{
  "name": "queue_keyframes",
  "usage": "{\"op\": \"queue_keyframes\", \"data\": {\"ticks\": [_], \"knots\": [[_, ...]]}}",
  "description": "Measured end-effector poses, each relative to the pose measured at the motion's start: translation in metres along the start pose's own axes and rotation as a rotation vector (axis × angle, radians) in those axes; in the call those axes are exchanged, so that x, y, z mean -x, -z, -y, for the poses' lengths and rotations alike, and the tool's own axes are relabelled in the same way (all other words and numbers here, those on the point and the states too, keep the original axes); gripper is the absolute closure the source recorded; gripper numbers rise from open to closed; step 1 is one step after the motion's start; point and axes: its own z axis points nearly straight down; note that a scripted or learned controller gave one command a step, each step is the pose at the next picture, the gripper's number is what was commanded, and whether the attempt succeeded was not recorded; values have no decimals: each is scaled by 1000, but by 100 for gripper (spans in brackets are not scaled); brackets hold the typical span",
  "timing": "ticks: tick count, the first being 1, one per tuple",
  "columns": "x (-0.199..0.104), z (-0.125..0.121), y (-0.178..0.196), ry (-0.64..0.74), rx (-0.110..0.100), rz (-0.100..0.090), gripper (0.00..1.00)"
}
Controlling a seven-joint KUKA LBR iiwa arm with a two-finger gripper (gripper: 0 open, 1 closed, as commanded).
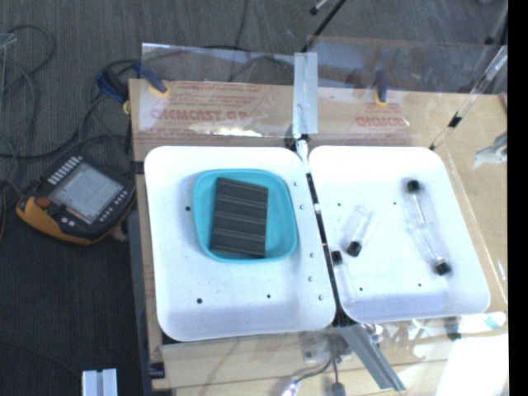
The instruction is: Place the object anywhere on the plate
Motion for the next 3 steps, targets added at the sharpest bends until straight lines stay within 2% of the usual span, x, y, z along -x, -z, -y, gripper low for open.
{"op": "queue_keyframes", "data": {"ticks": [1,2,3], "knots": [[-8,7,-124,-26,-4,0,0],[-30,-39,-35,-118,1,1,0],[1,-4,-152,-131,-4,0,0]]}}
